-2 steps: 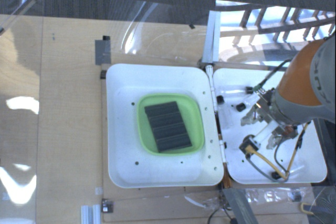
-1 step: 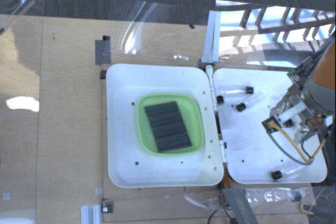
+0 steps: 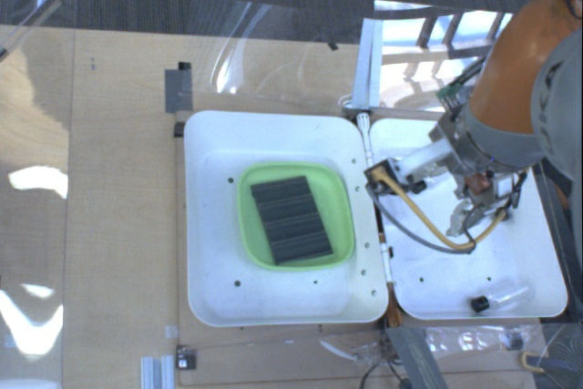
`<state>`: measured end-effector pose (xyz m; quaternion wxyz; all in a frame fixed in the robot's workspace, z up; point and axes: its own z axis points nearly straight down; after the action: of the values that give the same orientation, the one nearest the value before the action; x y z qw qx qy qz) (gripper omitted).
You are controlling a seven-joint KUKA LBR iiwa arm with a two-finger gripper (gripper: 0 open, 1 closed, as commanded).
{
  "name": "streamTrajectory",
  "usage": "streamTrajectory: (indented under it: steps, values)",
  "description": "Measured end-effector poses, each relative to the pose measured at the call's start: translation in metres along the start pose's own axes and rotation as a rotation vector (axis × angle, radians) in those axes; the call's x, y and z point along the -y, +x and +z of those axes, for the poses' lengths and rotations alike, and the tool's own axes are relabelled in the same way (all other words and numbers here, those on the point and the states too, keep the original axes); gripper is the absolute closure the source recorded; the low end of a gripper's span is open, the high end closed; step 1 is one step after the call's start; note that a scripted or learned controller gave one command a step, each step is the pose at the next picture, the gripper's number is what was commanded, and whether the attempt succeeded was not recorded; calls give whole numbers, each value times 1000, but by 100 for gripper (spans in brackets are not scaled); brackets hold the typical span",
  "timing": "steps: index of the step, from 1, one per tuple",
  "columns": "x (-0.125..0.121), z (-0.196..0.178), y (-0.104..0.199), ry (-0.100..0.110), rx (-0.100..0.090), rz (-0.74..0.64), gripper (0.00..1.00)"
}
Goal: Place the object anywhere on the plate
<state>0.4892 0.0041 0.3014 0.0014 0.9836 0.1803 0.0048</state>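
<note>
Object: a dark grey ribbed block [image 3: 291, 220] lies flat in the middle of the plate, long side running slightly aslant.
Plate: a lime-green square plate [image 3: 339, 196] with rounded corners sits in the left bin, its rim showing all round the block.
Left bin: the white bin [image 3: 219, 287] carries the plate near its centre.
Right bin: the other white bin [image 3: 537, 269] lies just beside it; a small black piece [image 3: 478, 303] rests near its front edge.
Arm: the grey arm with its orange band [image 3: 515, 73] leans in over the right bin, a yellow cable [image 3: 419, 219] looping below the wrist.
Gripper: the gripper [image 3: 475, 196] hangs over the right bin, well apart from the plate; how far it is open, I cannot tell.
Desk: the pale wooden desk [image 3: 100, 196] bears both bins.
</note>
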Motion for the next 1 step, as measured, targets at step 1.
streamTrajectory:
  steps: [1]
  values:
    - [-86,-24,-33,-3,2,105,0]
